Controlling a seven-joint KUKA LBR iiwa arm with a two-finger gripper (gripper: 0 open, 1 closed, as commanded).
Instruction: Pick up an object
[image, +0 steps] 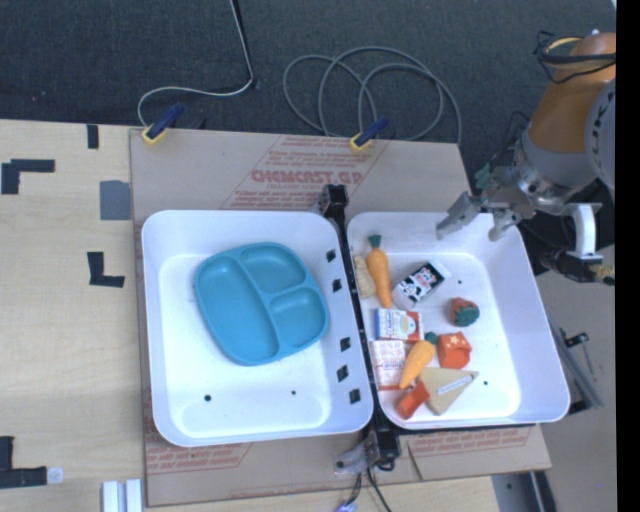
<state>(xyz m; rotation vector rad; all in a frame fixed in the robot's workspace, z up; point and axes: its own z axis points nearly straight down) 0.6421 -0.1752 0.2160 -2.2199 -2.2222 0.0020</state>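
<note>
My gripper (473, 222) hangs over the far right corner of the right bin (505, 262), fingers spread open with nothing between them. Below it in that bin lie several toy foods: a carrot (378, 272), a black-and-white cow-print carton (419, 283), a red-and-green strawberry-like piece (463, 311), a small milk box (396, 323), a second carrot (417, 362), a red cube (454, 349), a cheese wedge (446, 388) and a red pepper piece (411, 402). The nearest item, the cow-print carton, lies left of and below the gripper.
The left bin (170, 300) holds a blue divided plate (261, 301). A black clamp strip (343, 300) joins the two bins. Cables (360, 90) loop on the dark floor behind the bench. The arm (570, 120) comes in from the upper right.
</note>
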